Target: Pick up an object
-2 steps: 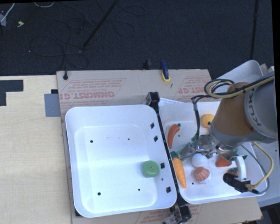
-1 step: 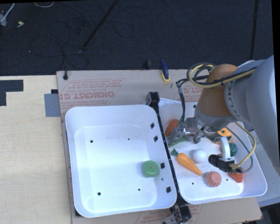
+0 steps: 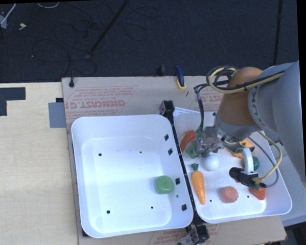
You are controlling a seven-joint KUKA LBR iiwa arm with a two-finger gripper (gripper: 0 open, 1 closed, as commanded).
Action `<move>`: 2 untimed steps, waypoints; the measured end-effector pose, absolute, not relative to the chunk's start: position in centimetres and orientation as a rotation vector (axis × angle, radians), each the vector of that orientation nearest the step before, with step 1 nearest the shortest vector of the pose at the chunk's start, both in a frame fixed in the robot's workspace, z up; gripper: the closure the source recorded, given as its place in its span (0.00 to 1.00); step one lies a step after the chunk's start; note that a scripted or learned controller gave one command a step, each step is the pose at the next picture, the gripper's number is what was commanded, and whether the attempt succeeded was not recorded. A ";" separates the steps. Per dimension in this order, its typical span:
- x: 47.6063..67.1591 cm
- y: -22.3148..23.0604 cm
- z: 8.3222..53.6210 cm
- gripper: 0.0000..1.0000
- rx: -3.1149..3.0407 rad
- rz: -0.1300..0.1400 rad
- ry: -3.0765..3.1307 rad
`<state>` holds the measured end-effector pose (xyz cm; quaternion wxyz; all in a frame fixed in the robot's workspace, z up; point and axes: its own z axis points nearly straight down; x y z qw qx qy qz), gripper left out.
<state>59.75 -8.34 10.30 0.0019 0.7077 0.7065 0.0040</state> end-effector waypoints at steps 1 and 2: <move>63.0 -9.6 8.9 1.00 2.216 0.002 2.224; 64.6 -2.5 23.2 1.00 2.210 0.012 2.225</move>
